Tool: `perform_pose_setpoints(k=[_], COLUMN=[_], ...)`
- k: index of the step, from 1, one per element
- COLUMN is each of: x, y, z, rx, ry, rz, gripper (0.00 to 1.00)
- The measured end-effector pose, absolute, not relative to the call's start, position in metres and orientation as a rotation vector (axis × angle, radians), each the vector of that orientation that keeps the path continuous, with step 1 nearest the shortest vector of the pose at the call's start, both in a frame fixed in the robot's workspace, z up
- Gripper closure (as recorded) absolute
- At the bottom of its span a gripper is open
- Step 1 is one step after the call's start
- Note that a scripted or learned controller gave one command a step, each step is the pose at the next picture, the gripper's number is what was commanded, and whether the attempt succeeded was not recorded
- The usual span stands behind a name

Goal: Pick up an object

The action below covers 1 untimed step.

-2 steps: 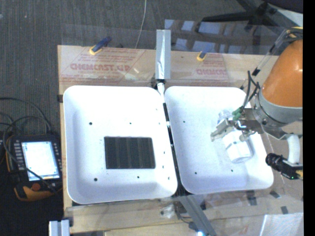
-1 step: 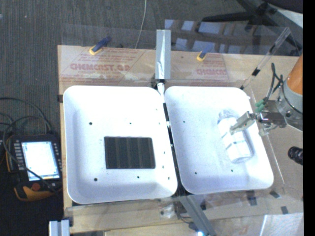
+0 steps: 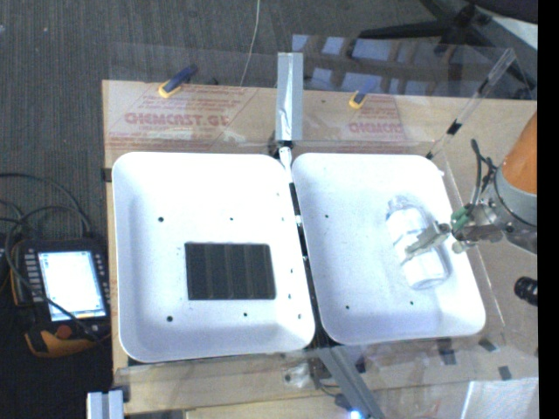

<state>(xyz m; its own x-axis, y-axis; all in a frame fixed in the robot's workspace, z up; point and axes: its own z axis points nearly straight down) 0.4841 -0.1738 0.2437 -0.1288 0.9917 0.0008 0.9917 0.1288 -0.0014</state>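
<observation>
A clear plastic cup or jar lies on its side in the right white bin, near that bin's right wall. My gripper reaches in from the right and its thin fingers rest over the clear object's middle. The fingers are small and pale against the white bin, so their spacing is unclear. A dark ribbed rectangular block lies flat in the left white bin, a little below its centre.
A raised divider separates the two bins. A metal post stands behind them on the wooden bench. A tablet-like pendant with cables lies on the floor at the left. Clear panels lean at the back right.
</observation>
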Motion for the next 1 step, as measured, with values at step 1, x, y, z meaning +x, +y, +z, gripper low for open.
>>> perform_pose_setpoints(k=[1], x=[0.4853], y=[-0.1399], z=[0.3100], rx=[-1.961], ry=[-2.456], rz=[-0.001], gripper=[0.00])
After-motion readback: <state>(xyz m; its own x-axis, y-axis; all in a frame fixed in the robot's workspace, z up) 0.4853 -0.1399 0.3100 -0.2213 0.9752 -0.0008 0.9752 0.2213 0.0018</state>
